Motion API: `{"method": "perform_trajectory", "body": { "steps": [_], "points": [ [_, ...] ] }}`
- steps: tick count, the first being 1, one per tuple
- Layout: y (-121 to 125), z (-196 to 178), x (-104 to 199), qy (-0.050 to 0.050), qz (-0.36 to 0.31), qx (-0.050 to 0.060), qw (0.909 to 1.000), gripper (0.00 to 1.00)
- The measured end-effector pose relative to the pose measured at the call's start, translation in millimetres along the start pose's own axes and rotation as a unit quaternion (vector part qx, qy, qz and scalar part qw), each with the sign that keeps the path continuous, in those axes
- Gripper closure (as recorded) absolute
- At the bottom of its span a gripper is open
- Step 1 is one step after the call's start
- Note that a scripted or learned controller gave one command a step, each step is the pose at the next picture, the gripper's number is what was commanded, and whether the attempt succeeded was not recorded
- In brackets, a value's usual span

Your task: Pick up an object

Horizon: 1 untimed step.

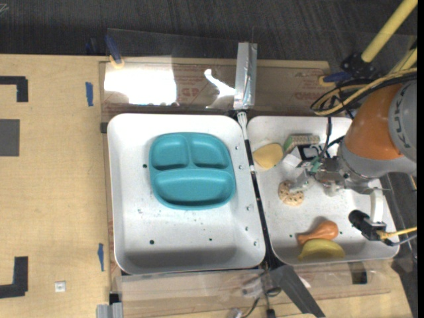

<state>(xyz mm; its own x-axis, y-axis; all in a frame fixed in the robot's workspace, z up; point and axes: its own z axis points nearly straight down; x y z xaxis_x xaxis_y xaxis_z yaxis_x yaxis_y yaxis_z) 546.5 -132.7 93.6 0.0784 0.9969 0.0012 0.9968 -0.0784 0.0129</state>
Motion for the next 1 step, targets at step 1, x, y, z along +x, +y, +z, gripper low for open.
{"method": "perform_trajectory", "body": {
  "steps": [1],
  "points": [
    [38.5,1.3,44.0,-0.002,-0.116,-0.003,0.9933,0.0]
  ]
}}
